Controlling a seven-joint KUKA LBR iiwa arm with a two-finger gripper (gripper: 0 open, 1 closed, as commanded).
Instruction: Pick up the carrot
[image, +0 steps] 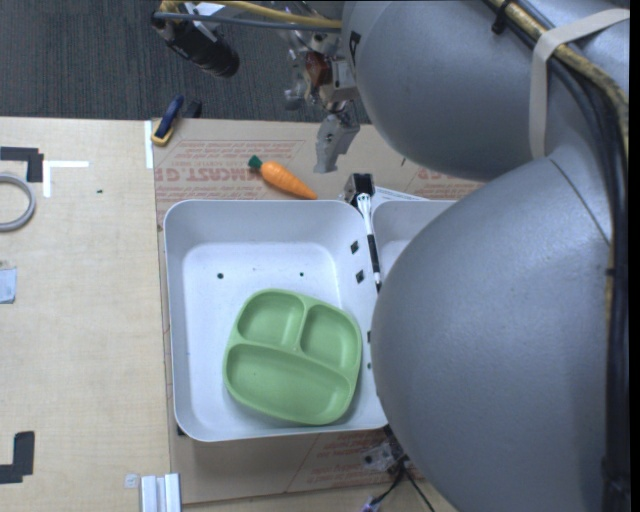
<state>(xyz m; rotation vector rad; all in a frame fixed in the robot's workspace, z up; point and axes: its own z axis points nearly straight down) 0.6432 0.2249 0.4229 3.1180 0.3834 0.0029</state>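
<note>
The carrot (283, 178) lies on cardboard (230, 160) beyond the white bin (190, 300), outside it; the gripper (330, 150) hangs just right of it, jaws' state unclear; a green plate (293, 357) sits in the bin.

Even, diffuse overhead light falls on the worktop (80, 300); the white bin (200, 240) shows soft grey shading along its inner walls and no hard glare; the green tray (295, 358) casts only a faint shadow; the grey arm (500, 340), close to the lens, looms large and soft-edged; the dark floor at top is dim.
</note>
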